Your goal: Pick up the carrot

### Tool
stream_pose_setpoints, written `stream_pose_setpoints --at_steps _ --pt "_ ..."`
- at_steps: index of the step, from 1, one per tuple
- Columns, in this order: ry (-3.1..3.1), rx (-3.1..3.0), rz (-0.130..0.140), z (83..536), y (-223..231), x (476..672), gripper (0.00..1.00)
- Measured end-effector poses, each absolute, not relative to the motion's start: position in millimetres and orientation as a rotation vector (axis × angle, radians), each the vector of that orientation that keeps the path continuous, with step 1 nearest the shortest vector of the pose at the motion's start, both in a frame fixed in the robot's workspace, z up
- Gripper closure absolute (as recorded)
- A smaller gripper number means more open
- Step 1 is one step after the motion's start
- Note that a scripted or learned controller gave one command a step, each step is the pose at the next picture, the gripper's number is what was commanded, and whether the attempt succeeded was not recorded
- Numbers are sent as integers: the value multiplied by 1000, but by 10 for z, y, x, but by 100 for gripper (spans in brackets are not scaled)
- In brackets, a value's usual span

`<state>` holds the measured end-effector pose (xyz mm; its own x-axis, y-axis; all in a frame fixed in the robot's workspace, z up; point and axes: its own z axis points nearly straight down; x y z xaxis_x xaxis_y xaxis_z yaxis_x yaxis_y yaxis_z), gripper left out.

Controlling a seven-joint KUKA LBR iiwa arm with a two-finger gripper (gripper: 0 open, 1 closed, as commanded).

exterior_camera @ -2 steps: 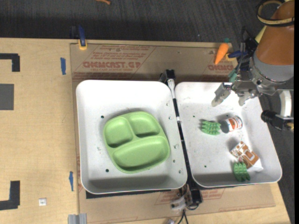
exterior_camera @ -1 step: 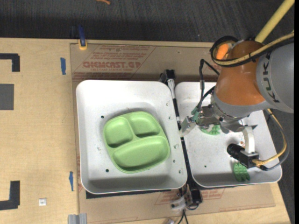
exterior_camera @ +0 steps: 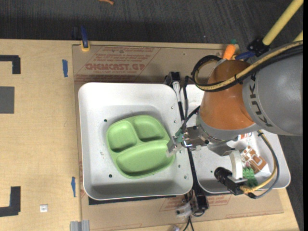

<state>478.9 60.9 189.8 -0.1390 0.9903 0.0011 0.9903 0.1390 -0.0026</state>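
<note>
Bench [exterior_camera: 38,129]: light wood-tone surface, dark floor beyond its 12 o'clock edge. A brown cardboard sheet [exterior_camera: 120,64] with red print lies flat on it. Two shallow white bins sit side by side on the cardboard, touching: left bin [exterior_camera: 91,129] toward 9 o'clock, right bin [exterior_camera: 281,177] toward 3 o'clock. Black tape marks [exterior_camera: 12,64] along the 9 o'clock edge. Blue tape tabs [exterior_camera: 65,67] at the cardboard's 9 o'clock side.

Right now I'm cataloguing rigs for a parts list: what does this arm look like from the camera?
The arm is a bulky grey cylinder with part of dark lettering on its side, and a broad glossy orange band above the wrist. Black and yellow cables loop over the band, and another yellow cable curves below it. The metal gripper juts out at the wrist.
</note>
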Motion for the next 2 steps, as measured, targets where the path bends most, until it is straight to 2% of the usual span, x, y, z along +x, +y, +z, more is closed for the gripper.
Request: stream_pose_setpoints --at_steps 1,2 --pt "-2538 -1855 -2 2256 150 4799 0" --pt "-2425 -1996 0 1866 -1049 4793 0"
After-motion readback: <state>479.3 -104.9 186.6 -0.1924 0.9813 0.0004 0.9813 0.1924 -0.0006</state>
